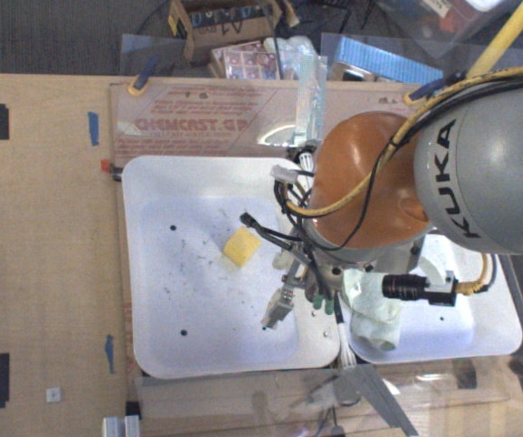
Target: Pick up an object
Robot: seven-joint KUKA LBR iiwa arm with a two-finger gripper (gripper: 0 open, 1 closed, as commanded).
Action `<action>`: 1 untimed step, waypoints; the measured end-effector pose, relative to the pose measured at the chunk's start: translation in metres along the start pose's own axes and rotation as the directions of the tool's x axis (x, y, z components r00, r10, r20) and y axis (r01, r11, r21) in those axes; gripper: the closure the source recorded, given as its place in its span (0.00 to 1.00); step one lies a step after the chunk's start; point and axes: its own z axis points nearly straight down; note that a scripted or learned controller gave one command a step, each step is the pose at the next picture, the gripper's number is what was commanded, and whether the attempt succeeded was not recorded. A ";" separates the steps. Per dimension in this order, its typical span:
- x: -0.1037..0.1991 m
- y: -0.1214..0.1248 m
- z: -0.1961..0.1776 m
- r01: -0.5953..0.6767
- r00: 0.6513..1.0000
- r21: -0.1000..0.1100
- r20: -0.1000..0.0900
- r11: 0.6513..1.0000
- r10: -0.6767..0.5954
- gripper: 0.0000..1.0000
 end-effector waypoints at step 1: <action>0.018 0.050 0.106 0.316 0.949 -0.001 -0.001 0.949 -0.316 0.00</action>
